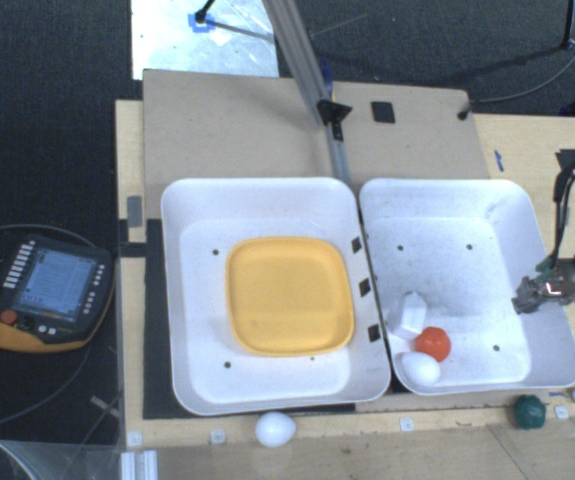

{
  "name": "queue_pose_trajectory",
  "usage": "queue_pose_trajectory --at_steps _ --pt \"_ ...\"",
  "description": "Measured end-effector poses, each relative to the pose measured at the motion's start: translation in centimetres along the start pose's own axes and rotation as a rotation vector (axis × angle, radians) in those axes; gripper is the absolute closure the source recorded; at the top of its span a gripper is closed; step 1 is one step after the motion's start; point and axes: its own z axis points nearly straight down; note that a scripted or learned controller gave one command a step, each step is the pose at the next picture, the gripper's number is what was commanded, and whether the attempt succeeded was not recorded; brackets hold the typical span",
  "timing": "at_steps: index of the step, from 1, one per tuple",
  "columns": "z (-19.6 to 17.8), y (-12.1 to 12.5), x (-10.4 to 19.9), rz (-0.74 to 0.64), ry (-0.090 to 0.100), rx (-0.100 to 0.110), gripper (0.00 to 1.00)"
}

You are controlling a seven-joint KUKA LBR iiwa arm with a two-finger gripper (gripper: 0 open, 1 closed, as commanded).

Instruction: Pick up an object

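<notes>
Bench (407,138): tan board surface, two shallow white bins side by side, rounded corners, matte plastic look.

Left bin (192,268): holds one yellow plate (290,295), square with rounded corners, smooth, lying flat at the bin's centre and filling most of the floor.

Right bin (467,228): three small items bunched in the near-left corner. White angular piece (411,312), farthest of the three, shape unclear. Red-orange ball (432,344), round, just beside and nearer than the white piece, looks to be touching it. White egg-shaped object (420,369), smooth, nearest the rim, touching or just beside the red ball. Rest of the floor is bare white with a few dark dots.

Gripper (545,290): at the right bin's right wall, over the rim area, well apart from the three items. Dark metal parts, small red glint. Fingers too blurred and small to read; cannot tell if apart or together. Nothing seen between them.

Off the bins: teach pendant (45,293) on the dark floor, far left, grey screen, orange-yellow body, cable attached. White egg (275,428) on the bench's near edge, below the left bin. Dark green ball (529,411) on the bench near the right bin's near-right corner.
</notes>
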Motion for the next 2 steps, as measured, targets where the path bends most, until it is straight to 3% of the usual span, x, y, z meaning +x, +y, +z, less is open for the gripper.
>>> queue_pose_trajectory --at_steps 1,2 --pt "-4.4 0.1 0.0 0.0 0.0 0.0 1.0" --pt "-3.2 0.2 5.3 -0.004 0.002 0.004 1.0"
